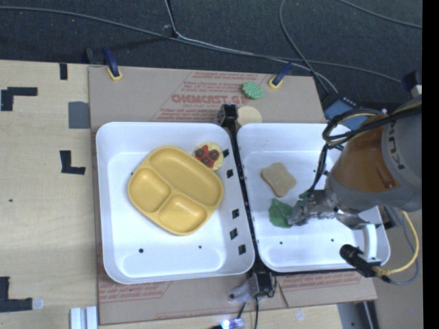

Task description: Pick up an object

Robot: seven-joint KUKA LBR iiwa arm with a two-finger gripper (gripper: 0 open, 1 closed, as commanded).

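Green item [278, 212]: right bin [312, 256], touching claw [299, 213] tip.
Handling, judged: soft, light, floppy; pinch its raised edge.
Claw state: cannot tell.
Alternative: tan bread slice [278, 179], stiffer.

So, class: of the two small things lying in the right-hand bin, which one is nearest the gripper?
The green piece. It lies right beside the gripper, while the tan slice of bread sits further up the bin, apart from it.

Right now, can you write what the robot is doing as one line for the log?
gripper: low in right bin | beside: green object | tan bread slice: untouched | yellow tray: left bin | lift: none yet
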